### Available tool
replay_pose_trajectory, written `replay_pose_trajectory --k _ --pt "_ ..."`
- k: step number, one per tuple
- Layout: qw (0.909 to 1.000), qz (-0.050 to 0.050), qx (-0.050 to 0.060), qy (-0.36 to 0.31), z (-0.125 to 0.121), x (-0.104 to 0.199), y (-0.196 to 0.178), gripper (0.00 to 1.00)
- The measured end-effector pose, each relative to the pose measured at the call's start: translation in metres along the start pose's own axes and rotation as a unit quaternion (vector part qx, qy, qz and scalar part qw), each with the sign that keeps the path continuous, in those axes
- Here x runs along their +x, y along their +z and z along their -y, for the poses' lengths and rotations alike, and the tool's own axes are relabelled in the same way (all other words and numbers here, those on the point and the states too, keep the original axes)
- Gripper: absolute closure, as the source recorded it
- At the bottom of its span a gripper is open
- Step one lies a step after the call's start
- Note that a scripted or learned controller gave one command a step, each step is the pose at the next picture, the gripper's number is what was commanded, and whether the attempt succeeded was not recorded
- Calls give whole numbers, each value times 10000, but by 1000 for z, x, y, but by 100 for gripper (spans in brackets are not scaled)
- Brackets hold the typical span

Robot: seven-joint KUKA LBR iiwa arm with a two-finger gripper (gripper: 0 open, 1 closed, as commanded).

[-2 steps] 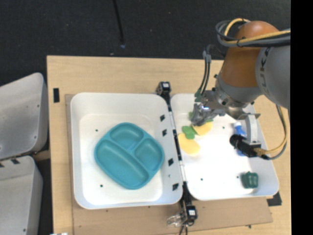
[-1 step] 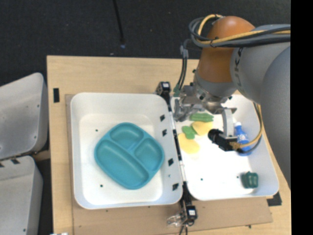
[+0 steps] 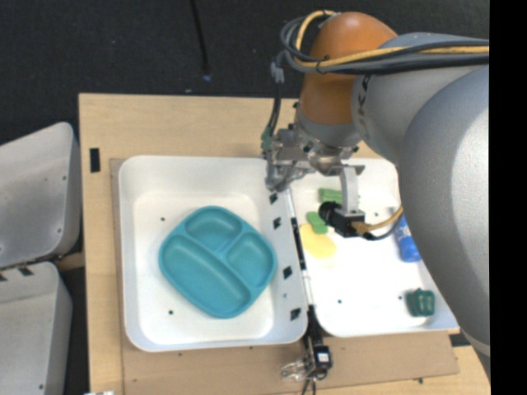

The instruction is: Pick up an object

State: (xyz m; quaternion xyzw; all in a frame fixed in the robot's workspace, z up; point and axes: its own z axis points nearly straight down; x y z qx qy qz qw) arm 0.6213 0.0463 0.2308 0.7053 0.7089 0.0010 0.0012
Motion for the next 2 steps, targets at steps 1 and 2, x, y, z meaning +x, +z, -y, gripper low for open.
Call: replay_pose_trajectory --k 1,2 --pt "10000 -1 -1 0 -26 41 1 100" --pt "10000 9 14 10 -25 38 1 0"
